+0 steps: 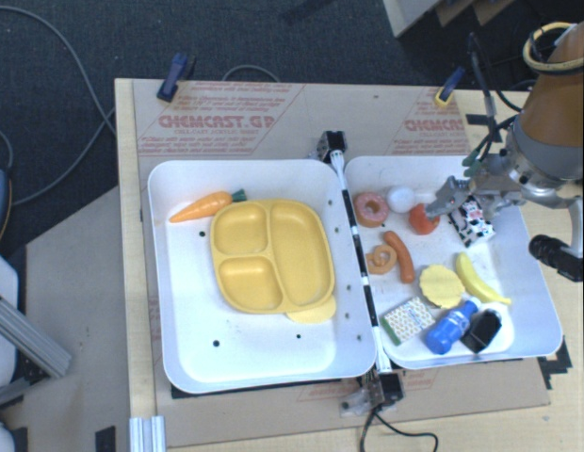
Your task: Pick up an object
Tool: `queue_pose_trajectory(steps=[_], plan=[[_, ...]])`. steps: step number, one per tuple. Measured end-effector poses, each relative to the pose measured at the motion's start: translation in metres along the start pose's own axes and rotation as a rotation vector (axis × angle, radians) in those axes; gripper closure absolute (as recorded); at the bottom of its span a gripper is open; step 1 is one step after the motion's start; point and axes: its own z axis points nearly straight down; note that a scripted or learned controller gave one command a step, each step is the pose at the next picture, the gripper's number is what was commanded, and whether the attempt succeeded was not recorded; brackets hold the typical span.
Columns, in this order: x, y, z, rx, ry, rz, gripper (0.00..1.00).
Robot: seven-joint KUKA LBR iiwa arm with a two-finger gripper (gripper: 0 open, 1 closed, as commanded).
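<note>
Two white bins are sitting side by side on the bench, the left bin (179, 347) and the right bin (532, 332) meeting at a central divider. The arm (551, 111) is reaching in from the right and hanging over the upper part of the right bin, presumably because that is where the loose pickable items are gathered. The largest thing inside either bin is the yellow divided tray (271, 254), lying flat in the middle of the left bin with an orange carrot (202, 206) resting just beside its upper left corner.

The gripper (464, 203) is hovering low over the right bin, and whether its tips are apart or together cannot be told from this slant; nothing is visibly caught in it. A red tomato-like ball (423, 219) is lying just beside it on the left, which looks like the likeliest target, with a black-and-white spotted piece (475, 225) just below the tips.

Going down in size, a banana (478, 281) and a round yellow disc (441, 285) are lying near the bin's middle, a blue bottle (449, 329) and a black item (482, 329) are sitting by the lower edge, and a sausage (401, 254), a pink doughnut (371, 209) and a small white ball (401, 198) are crowding the divider side.
</note>
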Motion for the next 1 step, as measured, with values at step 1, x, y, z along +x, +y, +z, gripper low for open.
queue_pose_trajectory(steps=[1], plan=[[0.0227, -0.0277, 0.0787, 0.002, 0.001, 0.001, 0.0]])
